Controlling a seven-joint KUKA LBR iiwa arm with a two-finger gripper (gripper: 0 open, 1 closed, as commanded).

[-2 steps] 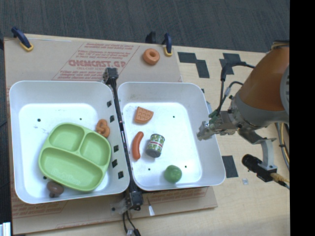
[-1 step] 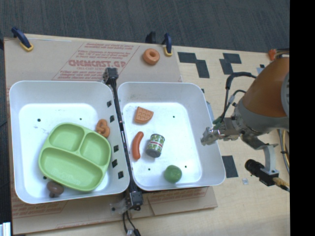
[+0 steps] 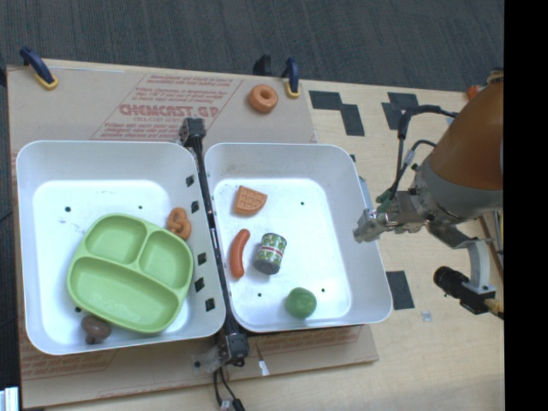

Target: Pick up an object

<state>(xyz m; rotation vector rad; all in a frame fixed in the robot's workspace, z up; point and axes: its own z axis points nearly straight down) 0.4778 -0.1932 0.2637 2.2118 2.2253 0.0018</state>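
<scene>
One brown lump half-hidden under green tray, gripper indistinct.

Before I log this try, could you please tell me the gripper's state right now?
Gripper: cannot be told; it sits at the right bin's right rim.

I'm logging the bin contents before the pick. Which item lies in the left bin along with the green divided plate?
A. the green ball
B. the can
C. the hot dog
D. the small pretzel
D: the small pretzel sits in the left bin at the upper right rim of the green divided plate, while the hot dog, can and green ball lie in the right bin.
</scene>
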